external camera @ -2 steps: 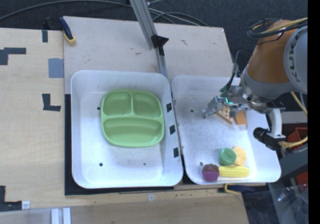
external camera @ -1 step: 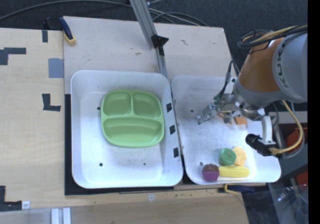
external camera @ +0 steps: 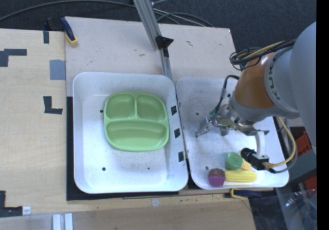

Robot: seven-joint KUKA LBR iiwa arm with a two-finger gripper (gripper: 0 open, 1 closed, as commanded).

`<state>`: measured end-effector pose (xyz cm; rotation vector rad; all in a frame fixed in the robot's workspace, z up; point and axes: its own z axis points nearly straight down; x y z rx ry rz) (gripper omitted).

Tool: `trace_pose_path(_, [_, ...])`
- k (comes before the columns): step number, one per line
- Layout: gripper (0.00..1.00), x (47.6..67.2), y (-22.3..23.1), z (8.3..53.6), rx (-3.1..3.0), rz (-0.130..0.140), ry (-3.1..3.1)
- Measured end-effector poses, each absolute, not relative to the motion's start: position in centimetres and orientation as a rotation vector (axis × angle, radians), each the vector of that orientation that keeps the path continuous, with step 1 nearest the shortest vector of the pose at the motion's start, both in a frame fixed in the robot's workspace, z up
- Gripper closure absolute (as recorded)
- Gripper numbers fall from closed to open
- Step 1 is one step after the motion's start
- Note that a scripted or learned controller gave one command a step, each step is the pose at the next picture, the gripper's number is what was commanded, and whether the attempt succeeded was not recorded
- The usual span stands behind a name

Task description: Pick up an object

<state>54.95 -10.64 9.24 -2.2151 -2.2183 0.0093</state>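
Two-finger metal gripper [external camera: 201, 130], finger state indeterminable, over right shallow white bin [external camera: 198, 95]: shift toward round green toy [external camera: 233, 160], then descend squarely.

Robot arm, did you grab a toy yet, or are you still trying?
Not yet. Done: the arm has reached into the right bin, and its claw hangs over bare floor there. In hand: nothing shows between its tips. Left: the toys, a green one, a purple one and a yellow corn, sit at the bin's near edge, apart from the claw. The plate lies in the left bin.
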Motion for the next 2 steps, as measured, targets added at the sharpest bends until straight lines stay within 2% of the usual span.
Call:
trace_pose_path(1, [0.0, 54.95, -10.62, 8.93, -2.22, 0.002, -2.223])
trace_pose_path(2, [1.0, 54.94, -10.57, 9.92, -2.217, 0.002, -2.223])
